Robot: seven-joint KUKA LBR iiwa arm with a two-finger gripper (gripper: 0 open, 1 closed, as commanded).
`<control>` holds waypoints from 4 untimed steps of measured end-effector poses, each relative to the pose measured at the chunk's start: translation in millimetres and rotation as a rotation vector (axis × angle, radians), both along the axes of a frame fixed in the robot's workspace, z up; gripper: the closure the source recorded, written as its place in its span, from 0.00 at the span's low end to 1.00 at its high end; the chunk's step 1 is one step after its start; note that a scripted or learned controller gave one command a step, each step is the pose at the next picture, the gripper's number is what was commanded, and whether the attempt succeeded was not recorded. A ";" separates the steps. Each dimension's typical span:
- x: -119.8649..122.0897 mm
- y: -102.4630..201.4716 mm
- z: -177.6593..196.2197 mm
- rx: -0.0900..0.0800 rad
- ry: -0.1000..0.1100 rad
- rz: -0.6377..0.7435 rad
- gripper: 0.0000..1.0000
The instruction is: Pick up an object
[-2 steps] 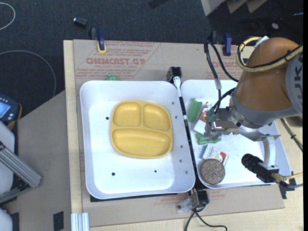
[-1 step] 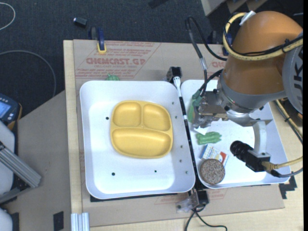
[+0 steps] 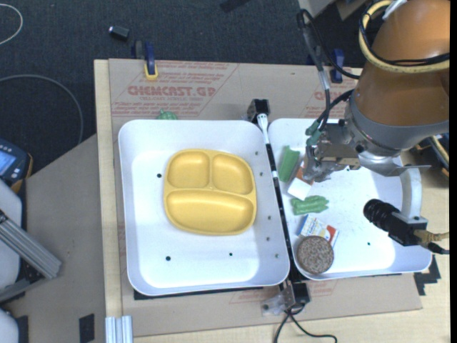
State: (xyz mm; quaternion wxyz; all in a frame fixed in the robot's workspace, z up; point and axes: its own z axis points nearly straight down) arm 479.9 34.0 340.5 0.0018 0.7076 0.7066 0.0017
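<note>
The gripper (image 3: 319, 164) hangs low over the upper left part of the right bin (image 3: 371, 259), and whether it is apart or together I cannot tell, since the wrist body hides its tips from above. The things it could take lie in a loose column along that bin's left side. Nearest is a green flat piece (image 3: 288, 163), just to the gripper's left, with its long axis running up and down the view, almost parallel to the bin's edge. Just below the gripper a white card (image 3: 298, 189) lies flat, and below that a green lumpy toy (image 3: 310, 205) lies with its long axis across the view, left to right. Farther toward the near rim sit a small printed packet (image 3: 316, 228) and a round speckled brown disc (image 3: 315, 254). My reading is that the white card or the green toy is the likeliest target, needing only a short move toward the near edge and then a descent. The left bin (image 3: 136, 191) holds a yellow divided plate (image 3: 210, 191), well apart from the gripper. Both bins rest on the table (image 3: 114, 77).
</note>
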 end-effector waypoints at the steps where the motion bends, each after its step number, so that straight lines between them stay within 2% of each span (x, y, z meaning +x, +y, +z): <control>1: 4.8 62.5 4.1 0.002 0.002 0.009 1.00; 2: 5.4 59.2 14.5 0.000 0.000 0.004 1.00; 3: -2.0 106.6 -25.5 0.000 0.012 0.007 1.00; 4: -1.5 179.6 -23.9 0.003 0.004 0.010 1.00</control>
